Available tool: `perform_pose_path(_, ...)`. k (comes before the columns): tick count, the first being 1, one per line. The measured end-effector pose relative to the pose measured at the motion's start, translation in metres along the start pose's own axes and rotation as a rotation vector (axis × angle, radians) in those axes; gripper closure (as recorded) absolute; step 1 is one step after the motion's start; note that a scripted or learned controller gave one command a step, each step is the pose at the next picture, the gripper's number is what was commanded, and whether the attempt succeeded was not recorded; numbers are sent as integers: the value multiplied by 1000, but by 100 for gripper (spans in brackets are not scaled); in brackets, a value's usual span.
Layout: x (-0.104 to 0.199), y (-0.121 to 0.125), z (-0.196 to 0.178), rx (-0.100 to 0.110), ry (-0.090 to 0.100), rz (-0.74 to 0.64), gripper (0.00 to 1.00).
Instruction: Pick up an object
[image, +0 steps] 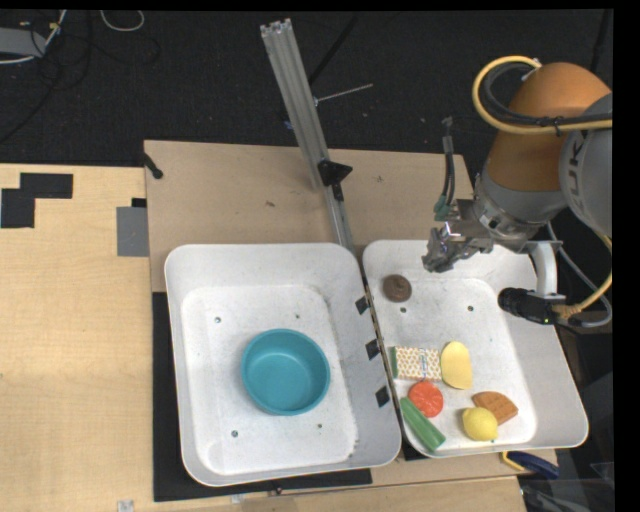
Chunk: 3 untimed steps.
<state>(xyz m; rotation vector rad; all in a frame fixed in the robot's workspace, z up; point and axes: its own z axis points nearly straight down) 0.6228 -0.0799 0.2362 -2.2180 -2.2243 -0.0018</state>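
Note:
My gripper (437, 262) hangs over the back of the right bin (520, 345), a little right of a brown round object (398, 288) and above the bin floor. Nothing shows between its fingers. Toward the bin's front lie a checkered cloth-like piece (416, 362), a pale yellow object (457, 365), a red tomato-like object (427, 398), a green long object (423, 425), a yellow lemon-like object (480, 424) and an orange-brown object (495, 405).
The left bin (210, 290) holds a teal bowl (286, 371). A slanted metal rail (305, 115) rises behind the bins. A black part (528, 303) of the arm overhangs the right bin's right side.

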Motion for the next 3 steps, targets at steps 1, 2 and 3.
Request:
perform_pose_path(1,45,-8,-6,1,0,0,100)
perform_pose_path(2,101,-22,-11,1,0,-1,100)
perform_pose_path(3,158,-42,-13,1,0,-1,100)
